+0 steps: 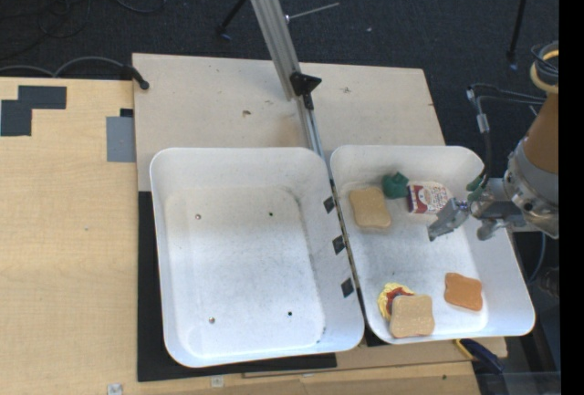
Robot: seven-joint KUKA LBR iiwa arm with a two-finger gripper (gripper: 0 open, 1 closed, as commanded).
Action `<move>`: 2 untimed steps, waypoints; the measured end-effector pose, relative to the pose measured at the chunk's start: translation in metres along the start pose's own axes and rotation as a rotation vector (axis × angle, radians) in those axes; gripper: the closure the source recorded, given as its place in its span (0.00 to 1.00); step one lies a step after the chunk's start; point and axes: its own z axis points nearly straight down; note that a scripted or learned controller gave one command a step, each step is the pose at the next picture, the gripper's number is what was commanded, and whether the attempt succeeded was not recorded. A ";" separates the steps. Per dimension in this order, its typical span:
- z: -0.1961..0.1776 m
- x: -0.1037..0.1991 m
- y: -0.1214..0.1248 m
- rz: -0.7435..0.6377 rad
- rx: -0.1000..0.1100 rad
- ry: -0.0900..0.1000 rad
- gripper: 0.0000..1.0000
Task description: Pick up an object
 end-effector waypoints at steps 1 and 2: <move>0.000 -0.001 0.000 0.002 -0.001 0.000 0.00; 0.043 0.000 -0.001 0.000 0.005 0.001 0.00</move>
